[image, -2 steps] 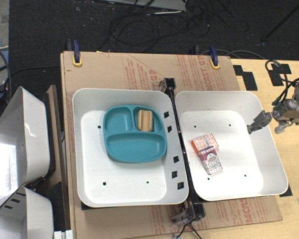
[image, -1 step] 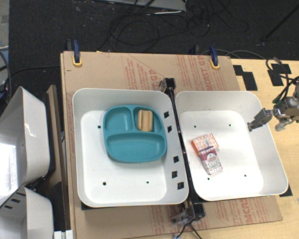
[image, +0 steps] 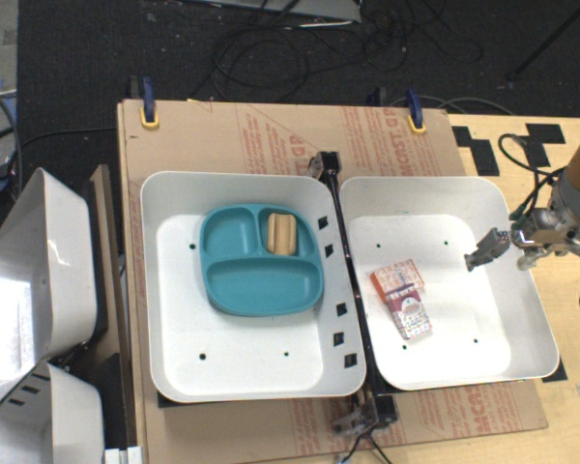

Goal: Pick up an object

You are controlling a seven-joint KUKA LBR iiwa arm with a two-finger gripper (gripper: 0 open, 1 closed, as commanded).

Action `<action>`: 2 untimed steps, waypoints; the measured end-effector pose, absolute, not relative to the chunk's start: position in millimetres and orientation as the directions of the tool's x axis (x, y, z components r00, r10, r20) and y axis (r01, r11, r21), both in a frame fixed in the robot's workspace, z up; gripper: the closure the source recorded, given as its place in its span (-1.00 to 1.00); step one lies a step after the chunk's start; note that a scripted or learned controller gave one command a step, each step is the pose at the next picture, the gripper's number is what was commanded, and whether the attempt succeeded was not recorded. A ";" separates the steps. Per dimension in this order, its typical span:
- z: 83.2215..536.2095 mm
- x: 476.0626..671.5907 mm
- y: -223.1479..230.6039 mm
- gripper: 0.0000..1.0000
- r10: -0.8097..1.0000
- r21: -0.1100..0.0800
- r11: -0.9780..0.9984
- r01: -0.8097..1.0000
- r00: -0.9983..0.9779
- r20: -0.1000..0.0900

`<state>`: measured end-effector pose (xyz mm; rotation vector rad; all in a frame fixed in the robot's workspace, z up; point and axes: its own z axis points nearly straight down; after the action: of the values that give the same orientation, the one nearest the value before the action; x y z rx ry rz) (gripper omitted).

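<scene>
The gripper [image: 485, 249] hovers over the right bin [image: 522, 288], holding nothing, its grip state unclear, with the small red-and-white box [image: 402, 299] lying well apart.

The gripper [image: 485, 249] hangs over the right bin [image: 522, 288], near its right wall. Left of the fingers lies a small red-and-white box [image: 402, 298]. Farther left, a teal divided tray [image: 261, 262] holds a tan block [image: 282, 234].
</scene>
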<state>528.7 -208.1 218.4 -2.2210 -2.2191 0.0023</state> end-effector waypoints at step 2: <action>114.8 529.9 -215.9 -1.00 1.000 -0.004 -0.002 1.000 0.002 0.001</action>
<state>529.9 -215.9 114.8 -2.2212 -2.2167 0.0031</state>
